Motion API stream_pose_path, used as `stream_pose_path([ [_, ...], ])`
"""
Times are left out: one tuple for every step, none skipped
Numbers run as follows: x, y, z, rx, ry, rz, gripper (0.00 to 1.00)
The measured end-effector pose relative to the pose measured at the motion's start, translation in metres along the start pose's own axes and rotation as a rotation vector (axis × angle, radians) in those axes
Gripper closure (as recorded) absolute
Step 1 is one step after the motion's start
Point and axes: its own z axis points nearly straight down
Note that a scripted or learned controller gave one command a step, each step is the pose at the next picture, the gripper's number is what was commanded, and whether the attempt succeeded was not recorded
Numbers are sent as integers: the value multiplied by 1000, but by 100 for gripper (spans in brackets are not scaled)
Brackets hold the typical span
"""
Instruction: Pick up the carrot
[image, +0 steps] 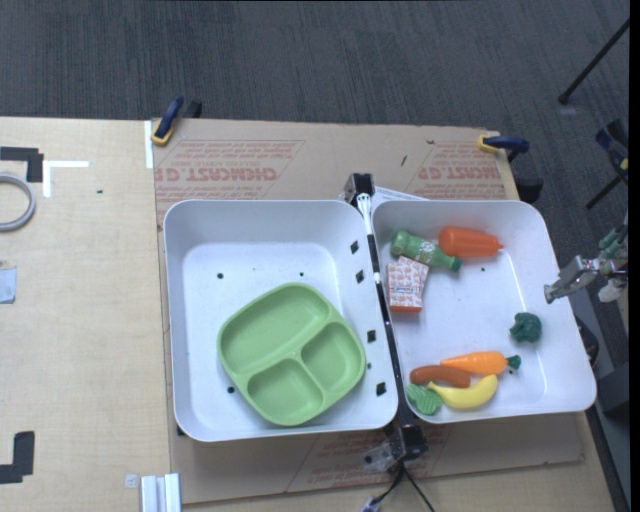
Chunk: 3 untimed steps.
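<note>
From above: two bins. The left bin (190, 300) holds one green divided plate (290, 352). The right bin (560, 380) holds one carrot (478, 362) near the front rim, touching one banana (466, 394), with bare floor mid-bin. The gripper (572, 282) sits at the right rim, grip unreadable.

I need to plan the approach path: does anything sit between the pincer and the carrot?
Only the broccoli lies near the line from the pincer, at the right bin's right rim, to the carrot. The banana and sausage touch the carrot's near side, crowding a grasp.
</note>
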Motion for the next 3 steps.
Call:
stream_pose_path([
  [57, -8, 133, 0, 1, -108, 0],
  [75, -12, 185, -1, 1, -340, 0],
  [74, -10, 175, -3, 0, -337, 100],
])
